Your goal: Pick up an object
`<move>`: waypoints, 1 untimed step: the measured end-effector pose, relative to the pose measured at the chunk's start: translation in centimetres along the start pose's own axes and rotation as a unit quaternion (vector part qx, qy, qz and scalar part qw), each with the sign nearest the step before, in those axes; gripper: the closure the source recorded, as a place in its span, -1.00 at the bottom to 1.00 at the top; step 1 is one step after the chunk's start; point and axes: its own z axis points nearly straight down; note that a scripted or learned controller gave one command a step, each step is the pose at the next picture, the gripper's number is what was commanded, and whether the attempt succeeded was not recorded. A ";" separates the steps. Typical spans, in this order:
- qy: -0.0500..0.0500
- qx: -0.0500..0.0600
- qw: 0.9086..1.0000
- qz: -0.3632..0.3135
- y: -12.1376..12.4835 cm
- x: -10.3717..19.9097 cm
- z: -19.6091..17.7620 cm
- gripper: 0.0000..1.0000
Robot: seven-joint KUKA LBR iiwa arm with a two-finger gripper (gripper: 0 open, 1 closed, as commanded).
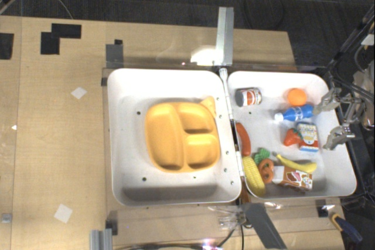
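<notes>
The right bin (pixel 334 181) holds several toy foods. A small can (pixel 248 96) lies at the back left, an orange (pixel 296 96) at the back, and a blue bottle (pixel 294 114) beside it. A red and white carton (pixel 303 136) lies mid-bin, with a banana (pixel 296 163) over a brown packet (pixel 293 178) in front. A red sausage (pixel 243 138), a corn cob (pixel 253 174) and a green and orange vegetable (pixel 265 164) line the left side. My gripper (pixel 331 120) hangs at the bin's right wall, open, with nothing between its fingers (pixel 336 137).
The left bin (pixel 123 126) holds a yellow divided tray (pixel 181 134). A metal post (pixel 225 38) stands behind the wall between the bins. Cables and the arm's body crowd the right edge. Tan bench surface lies to the left.
</notes>
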 end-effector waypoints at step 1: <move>0.002 -0.001 0.996 0.094 -2.6 -6.1 8.0 -1.00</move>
